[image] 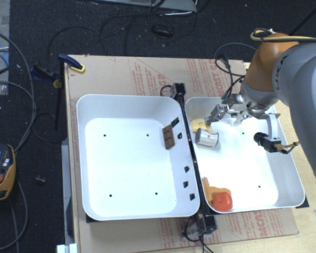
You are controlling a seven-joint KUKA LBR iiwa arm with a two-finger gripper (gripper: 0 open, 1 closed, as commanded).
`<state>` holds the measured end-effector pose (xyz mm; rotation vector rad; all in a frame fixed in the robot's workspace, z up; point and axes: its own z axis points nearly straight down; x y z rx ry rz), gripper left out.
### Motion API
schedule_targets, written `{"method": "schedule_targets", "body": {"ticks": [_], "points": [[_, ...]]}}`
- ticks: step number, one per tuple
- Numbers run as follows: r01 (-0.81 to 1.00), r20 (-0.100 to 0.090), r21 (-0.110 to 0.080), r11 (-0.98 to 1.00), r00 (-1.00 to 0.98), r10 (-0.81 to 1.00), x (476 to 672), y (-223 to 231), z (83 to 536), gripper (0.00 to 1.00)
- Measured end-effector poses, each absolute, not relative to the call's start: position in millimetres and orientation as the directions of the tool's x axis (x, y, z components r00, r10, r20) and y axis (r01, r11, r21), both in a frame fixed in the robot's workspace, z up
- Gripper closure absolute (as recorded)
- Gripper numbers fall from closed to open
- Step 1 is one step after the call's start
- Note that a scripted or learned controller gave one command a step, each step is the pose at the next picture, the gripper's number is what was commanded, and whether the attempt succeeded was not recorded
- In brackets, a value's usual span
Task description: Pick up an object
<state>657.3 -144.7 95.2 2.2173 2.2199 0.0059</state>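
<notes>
Objects in right bin [284, 194], one cup [206, 137], one orange toy [219, 198]

A single fixed camera looks down at a slant on the table [147, 67], both white bins [95, 109] in frame.
</notes>
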Motion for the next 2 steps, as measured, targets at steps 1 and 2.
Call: {"method": "schedule_targets", "body": {"ticks": [1, 2], "points": [[1.000, -0.001, 0.004, 0.001, -0.001, 1.000, 656.9, -145, 105, 1.00], [1.000, -0.001, 0.004, 0.000, 0.000, 1.000, 653.7, -152, 151, 1.00]]}}
